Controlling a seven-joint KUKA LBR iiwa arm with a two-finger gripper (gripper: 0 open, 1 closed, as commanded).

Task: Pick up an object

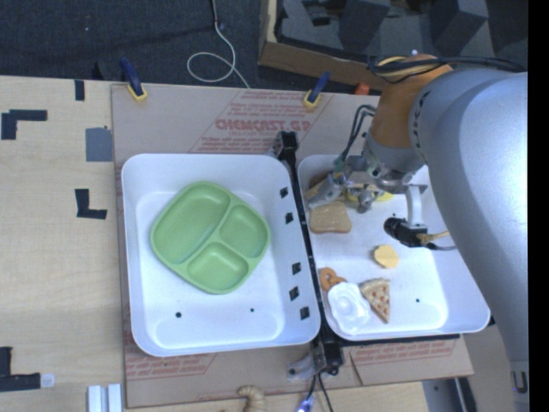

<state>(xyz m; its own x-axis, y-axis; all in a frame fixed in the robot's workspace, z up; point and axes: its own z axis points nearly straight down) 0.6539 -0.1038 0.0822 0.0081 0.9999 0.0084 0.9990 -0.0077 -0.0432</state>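
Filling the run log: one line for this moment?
arm: over right bin | hand: low, by toast slice | green tray: left bin | grasp: none seen

I'm seeing the arm [463, 136] crowding the right bin's [446, 312] far end, with the toast [330, 221] lying just beneath it. Food bits are clustering at the near left corner: a pretzel [328, 277], a white piece [346, 303] and a pizza slice [377, 299]. Open floor is lying between them. The plate [210, 237] is filling most of the left bin [154, 329].
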